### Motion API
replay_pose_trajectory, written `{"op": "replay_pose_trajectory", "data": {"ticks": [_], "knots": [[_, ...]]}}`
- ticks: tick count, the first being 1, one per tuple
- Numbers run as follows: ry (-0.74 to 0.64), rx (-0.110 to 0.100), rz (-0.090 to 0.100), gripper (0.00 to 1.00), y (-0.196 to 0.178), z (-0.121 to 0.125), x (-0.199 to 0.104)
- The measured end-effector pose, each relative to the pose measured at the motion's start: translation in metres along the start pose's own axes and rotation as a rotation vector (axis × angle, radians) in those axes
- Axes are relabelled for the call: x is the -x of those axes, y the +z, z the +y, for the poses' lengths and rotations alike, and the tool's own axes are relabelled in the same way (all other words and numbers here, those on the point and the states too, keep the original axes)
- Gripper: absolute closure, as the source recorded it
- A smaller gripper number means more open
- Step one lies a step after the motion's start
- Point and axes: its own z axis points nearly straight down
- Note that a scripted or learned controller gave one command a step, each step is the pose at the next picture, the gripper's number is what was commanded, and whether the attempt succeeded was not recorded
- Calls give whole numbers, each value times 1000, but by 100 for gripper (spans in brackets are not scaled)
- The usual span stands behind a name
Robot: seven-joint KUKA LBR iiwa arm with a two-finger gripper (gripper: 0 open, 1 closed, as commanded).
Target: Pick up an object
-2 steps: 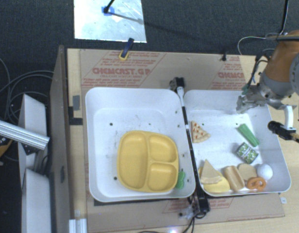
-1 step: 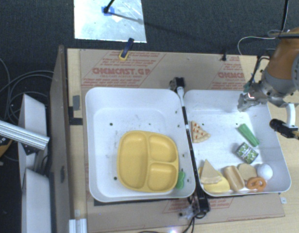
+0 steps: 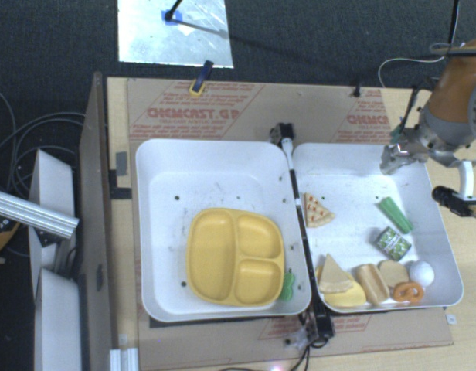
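Observation:
The right bin (image 3: 354, 172) holds toy food. A pizza slice (image 3: 316, 210) lies by its left wall. A green stick (image 3: 395, 214) and a green can (image 3: 393, 243) lie at the right. Along the front wall sit a cheese wedge (image 3: 336, 277), a hot dog (image 3: 370, 282), a bread piece (image 3: 393, 272), a pretzel (image 3: 409, 291) and a white egg (image 3: 420, 272). My gripper (image 3: 394, 156) hangs over the bin's far right corner, well above and behind the green stick, with nothing seen in it.
The left bin (image 3: 168, 176) holds a yellow divided tray (image 3: 236, 256), with a small green item (image 3: 287, 286) at the tray's right edge. The orange-banded arm (image 3: 458, 91) comes in from the right. Cables and grey equipment lie left of the bench.

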Motion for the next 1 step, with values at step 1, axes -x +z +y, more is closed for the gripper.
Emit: {"op": "replay_pose_trajectory", "data": {"ticks": [1], "knots": [[2,-12,3,100,11,12,-1]]}}
